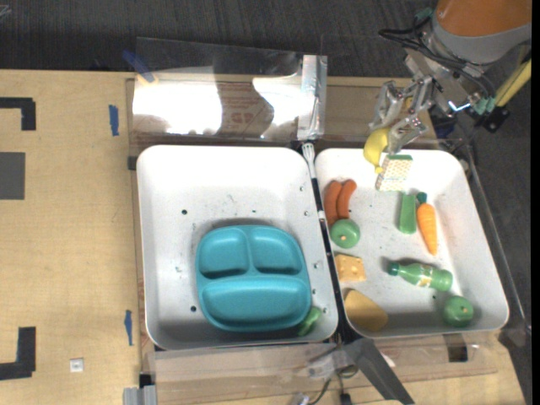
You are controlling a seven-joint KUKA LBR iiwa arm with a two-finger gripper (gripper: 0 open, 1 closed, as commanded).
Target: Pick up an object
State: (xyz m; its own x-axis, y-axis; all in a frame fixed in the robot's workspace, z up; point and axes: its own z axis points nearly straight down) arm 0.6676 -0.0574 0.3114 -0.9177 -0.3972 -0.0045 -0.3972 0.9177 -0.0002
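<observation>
Gripper upper right of frame, jaws clenched on yellow banana, raised over right bin; cracker box just below; carrot, sausages nearby.

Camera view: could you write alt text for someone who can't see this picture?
A robot gripper hangs over the back edge of the right white bin beside a yellow toy, above toy foods including a carrot and a green bottle. The left white bin holds a teal divided tray.
</observation>
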